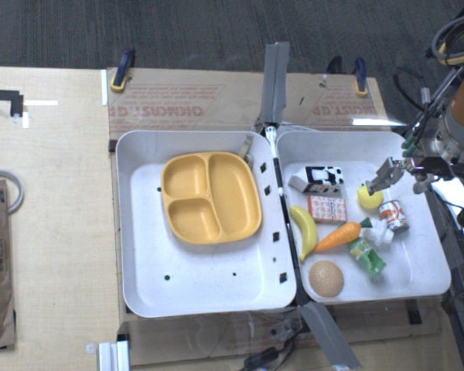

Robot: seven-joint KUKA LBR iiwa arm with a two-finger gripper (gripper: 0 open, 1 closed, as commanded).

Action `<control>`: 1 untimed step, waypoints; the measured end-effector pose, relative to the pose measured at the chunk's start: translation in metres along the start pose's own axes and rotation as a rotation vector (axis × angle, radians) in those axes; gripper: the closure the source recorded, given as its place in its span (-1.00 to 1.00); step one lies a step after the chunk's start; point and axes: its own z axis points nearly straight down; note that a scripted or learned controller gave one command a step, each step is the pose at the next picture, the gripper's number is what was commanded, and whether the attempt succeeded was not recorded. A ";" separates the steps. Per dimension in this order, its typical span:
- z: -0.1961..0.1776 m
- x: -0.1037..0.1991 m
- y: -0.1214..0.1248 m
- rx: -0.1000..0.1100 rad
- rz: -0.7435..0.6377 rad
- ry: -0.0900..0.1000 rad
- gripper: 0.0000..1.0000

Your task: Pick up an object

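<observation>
Pincer: the grey two-finger gripper (383,175) hung above the small round yellow fruit (369,198); its opening could not be told.
Fruit: lay in the right-hand shallow white bin (431,246).
Progress: nothing seen lifted; grasp and lift remained.

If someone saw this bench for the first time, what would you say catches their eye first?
Probably the yellow divided plate, lying alone in the left bin. Next comes the colourful cluster in the right bin: a banana, a carrot, a round bread roll and a yellow lemon. The gripper sits right above that lemon, at the right bin's far side.
</observation>
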 end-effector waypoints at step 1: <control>0.110 0.015 -0.018 0.000 0.089 0.000 -1.00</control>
